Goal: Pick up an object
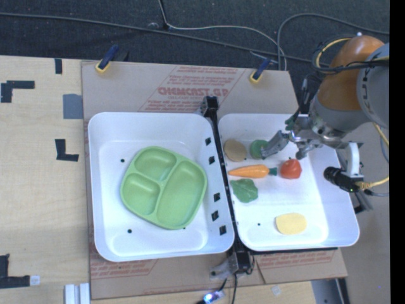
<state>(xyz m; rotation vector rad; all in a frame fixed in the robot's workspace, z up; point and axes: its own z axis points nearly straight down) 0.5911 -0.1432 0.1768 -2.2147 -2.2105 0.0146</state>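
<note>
We are reaching in over the right bin (316,233) with our gripper (290,144), and we judge this to be the approach step of the pick: nothing is lifted yet. Our 2 fingers are standing apart, one reaching toward the green round piece (257,148) and the other hanging just above the tomato (290,168), and we are seeing nothing between them, so the hand is holding nothing.

The likeliest targets are lying right under us. The tomato is sitting just beside the leafy end of the carrot (251,171), and the green round piece is lying near the tan round item (235,149). For the next move we are judging that the gripper needs to settle on 1 object, centre the open fingers either side of it, descend and close; the carrot lying so near the tomato is making a clean straddle harder.

In the right bin we are also seeing a green leafy vegetable (244,190) below the carrot and a yellow piece (291,223) well apart toward the near edge. The left bin (104,132) is holding 1 green divided plate (164,187) with 3 compartments
</note>
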